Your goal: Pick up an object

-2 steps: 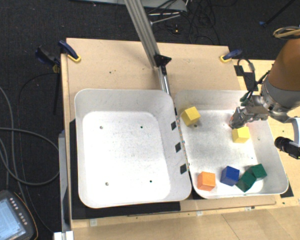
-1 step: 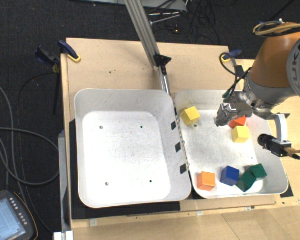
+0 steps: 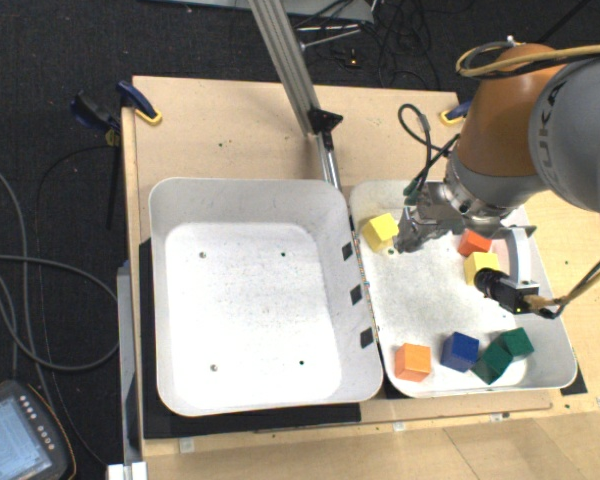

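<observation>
The claw (image 3: 405,240) is hanging low in the right bin (image 3: 430,383), just beside the yellow block (image 3: 380,231); its state is unclear, and nothing is looking lifted yet.

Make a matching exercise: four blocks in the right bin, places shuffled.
Things:
1. yellow block
2. orange block
3. blue block
4. green blocks

Places:
A. near edge of the right bin, between an orange and a green neighbour
B. nearest the bin's near right corner
C. far left of the bin, just left of the gripper
D. near left corner of the bin, left of the blue one

Pairs: 1-C, 2-D, 3-A, 4-B
</observation>
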Motion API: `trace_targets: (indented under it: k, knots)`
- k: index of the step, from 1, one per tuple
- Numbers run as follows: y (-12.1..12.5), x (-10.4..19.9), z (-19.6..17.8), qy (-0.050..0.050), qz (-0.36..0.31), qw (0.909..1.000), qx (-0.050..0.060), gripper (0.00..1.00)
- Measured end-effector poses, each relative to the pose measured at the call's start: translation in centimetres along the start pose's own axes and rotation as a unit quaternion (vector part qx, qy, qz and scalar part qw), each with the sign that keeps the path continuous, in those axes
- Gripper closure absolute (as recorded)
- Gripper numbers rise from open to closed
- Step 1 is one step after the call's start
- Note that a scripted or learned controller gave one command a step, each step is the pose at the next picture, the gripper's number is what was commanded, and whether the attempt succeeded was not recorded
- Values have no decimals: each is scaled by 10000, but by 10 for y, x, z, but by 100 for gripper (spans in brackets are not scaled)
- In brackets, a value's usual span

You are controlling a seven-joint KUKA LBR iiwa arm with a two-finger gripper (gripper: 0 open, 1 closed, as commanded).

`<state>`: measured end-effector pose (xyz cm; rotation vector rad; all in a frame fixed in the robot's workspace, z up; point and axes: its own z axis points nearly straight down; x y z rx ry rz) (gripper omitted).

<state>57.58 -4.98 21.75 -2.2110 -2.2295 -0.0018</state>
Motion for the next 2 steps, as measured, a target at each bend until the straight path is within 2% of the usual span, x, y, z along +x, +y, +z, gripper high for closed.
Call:
trace_targets:
  k: [2]
  knots:
    - [-2,108,-24,3,3,10000,-13,100]
